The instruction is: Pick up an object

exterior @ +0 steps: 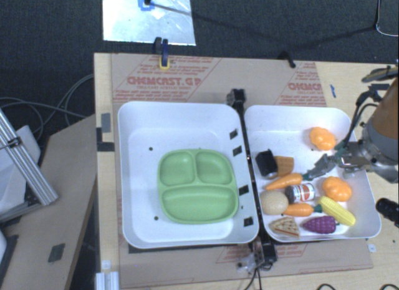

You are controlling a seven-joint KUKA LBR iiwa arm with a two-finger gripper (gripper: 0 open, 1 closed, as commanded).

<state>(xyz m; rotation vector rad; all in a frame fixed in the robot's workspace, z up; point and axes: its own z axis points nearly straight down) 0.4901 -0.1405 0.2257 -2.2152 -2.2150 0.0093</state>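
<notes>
Crowded into the near half of the right bin (pixel 293 113): a heap of toy food, any piece of it a candidate for picking. Nearest the gripper (pixel 322 166), a long carrot (pixel 283 181) lying slantwise, its thick end just under the gripper's tip; right below that, a small red-and-white can (pixel 303 193) on its side. Just to the right of the can, an orange fruit (pixel 337 188); further up the bin and apart from the heap, a second orange fruit (pixel 322 138). Left of the carrot, a black block (pixel 266 163) touching a brown block (pixel 285 164). Along the near wall, from left to right: a triangular toast slice (pixel 285 226), a purple bunch (pixel 319 224), a yellow corn cob (pixel 336 211) tilted across the corner. Between toast and can, a beige ball (pixel 274 203) and a short carrot (pixel 298 209) beside it. Gripper low over the middle of the heap, pointing left and downward; cannot tell how far open, nor anything gripped, at this blur. Behind it, the grey arm (pixel 381 134) entering from the right. In the left bin (pixel 181 109), a green divided plate (pixel 198 186) near the centre. Under both bins, a printed cardboard sheet (pixel 218 75), pinned at the far edge by a blue-and-yellow clamp (pixel 163 52). Beyond that, a shiny metal sheet (pixel 149 8) on dark carpet.
</notes>
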